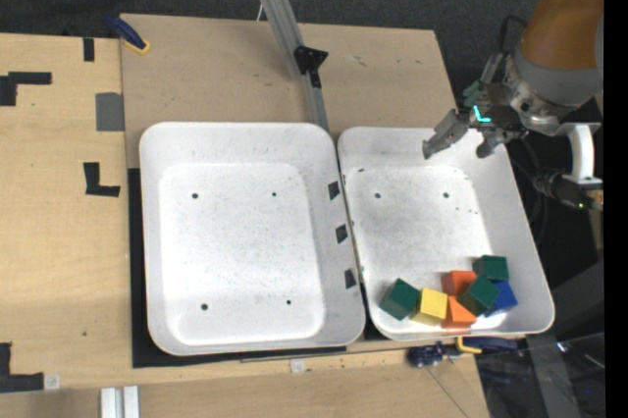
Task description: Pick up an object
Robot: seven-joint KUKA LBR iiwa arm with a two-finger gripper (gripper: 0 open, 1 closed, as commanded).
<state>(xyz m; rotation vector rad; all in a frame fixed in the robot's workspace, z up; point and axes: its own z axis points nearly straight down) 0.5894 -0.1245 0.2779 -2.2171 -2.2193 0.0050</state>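
Over the right bin's [510, 200] far rim, fingers [437, 140] spread, nothing between

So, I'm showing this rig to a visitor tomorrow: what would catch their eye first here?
Probably the huddle of coloured blocks, green, yellow, orange and blue, packed into the near corner of the right bin. Next, the gripper with its fingers spread, hovering over that bin's far edge, well away from the blocks.

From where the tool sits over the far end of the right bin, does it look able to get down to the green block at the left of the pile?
Probably yes. The tool, fingers spread with nothing between them, hovers over the right bin; bare floor lies between it and the green block, whose top and left side are exposed. A yellow block crowds its right.
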